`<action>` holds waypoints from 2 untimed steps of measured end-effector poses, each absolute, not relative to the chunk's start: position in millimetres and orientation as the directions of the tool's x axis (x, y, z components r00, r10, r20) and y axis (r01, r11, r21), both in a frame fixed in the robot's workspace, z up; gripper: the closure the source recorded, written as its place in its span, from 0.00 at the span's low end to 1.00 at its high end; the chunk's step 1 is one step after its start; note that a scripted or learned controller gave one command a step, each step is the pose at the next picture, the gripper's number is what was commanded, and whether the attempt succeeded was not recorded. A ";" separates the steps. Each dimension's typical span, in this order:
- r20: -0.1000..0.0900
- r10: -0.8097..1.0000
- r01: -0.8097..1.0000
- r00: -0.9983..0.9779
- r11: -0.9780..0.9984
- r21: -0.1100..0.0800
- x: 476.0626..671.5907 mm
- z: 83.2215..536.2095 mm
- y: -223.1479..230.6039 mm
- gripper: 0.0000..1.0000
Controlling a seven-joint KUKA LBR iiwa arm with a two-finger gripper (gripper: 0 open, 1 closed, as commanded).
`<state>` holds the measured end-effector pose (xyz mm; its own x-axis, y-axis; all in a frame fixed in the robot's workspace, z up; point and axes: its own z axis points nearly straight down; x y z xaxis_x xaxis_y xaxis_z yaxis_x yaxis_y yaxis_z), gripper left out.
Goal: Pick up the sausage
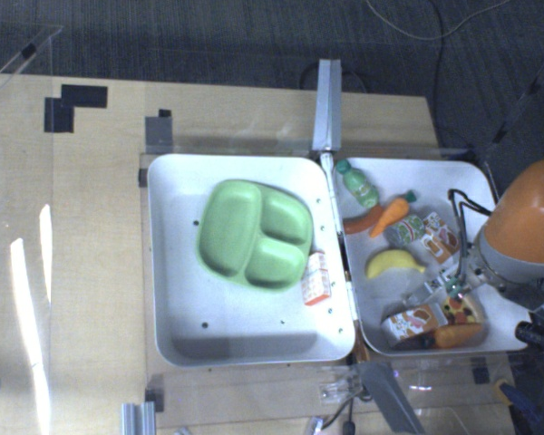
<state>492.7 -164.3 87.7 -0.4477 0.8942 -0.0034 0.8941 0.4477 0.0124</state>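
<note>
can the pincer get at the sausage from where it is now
Probably yes. The sausage lies at the right bin's left edge beside the carrot, uncovered from above. The pincer sits lower in that bin, with only the banana between.

Sausage (360, 224): a slim reddish-brown piece, smooth-skinned, lying flat on the floor of the right bin (476, 176) in its upper left part, close to the bin's left wall. It lies at a shallow slant, its left end lower than its right. The right end meets or slips under the orange carrot (390, 216), which hides where it stops. A green bottle (356, 187) lies just above it; a yellow banana (393, 263) lies below, apart from it.
</note>
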 end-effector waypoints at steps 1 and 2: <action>-0.007 0.895 0.895 -0.446 0.446 0.017 496.0 97.1 -165.0 1.00; -0.007 0.895 0.895 -0.446 0.446 0.017 495.9 97.1 -165.1 0.00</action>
